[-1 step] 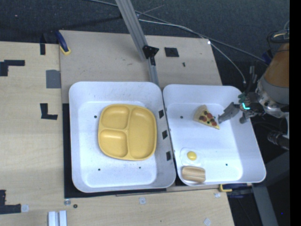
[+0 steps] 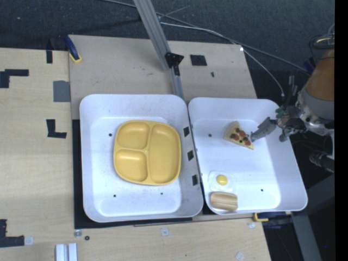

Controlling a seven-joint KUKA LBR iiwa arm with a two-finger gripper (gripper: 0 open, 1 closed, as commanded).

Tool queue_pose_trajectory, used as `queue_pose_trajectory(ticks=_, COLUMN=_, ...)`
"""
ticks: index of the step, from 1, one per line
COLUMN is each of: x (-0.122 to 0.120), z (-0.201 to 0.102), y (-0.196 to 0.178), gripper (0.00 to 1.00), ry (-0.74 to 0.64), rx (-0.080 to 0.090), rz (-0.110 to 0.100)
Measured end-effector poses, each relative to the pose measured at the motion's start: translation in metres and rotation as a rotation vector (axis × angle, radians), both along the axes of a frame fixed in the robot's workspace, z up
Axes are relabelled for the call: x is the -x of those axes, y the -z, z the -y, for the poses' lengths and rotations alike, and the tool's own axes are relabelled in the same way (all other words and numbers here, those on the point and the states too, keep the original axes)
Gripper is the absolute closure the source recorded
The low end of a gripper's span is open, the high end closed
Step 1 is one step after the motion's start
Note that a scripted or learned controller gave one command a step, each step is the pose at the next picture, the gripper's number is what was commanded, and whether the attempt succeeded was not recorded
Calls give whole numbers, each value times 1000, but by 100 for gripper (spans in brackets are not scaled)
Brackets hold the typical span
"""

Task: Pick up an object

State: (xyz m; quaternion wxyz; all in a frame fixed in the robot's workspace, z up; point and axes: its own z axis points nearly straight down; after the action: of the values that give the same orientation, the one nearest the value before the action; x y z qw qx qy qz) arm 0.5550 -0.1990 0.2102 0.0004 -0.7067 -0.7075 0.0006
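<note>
A toy pizza slice (image 2: 238,135) lies in the upper middle of the right bin (image 2: 272,173). A fried egg (image 2: 221,180) and a tan bread roll (image 2: 223,201) rest at that bin's near left corner. My gripper (image 2: 270,131) hangs over the right bin's right side, just right of the pizza slice. It is open, and one grey finger (image 2: 261,130) slants down towards the slice's right tip, close to it. Nothing sits between the fingers.
The left bin (image 2: 98,162) holds a yellow divided plate (image 2: 147,151). A grey pole (image 2: 157,31) slants down to the bins' far edge, between them. The arm's orange band (image 2: 323,80) is at the right edge, with cables behind it.
</note>
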Motion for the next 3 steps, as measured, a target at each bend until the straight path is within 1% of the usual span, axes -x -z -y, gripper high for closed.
queue_pose_trajectory(ticks=1, x=0, z=3, y=44, gripper=0, ry=1, rx=0, rz=-4)
queue_pose_trajectory(ticks=2, x=-8, z=5, y=97, gripper=0, ry=0, rx=0, rz=-4)
queue_pose_trajectory(ticks=3, x=-9, z=5, y=125, gripper=0, ry=0, rx=2, rz=2)
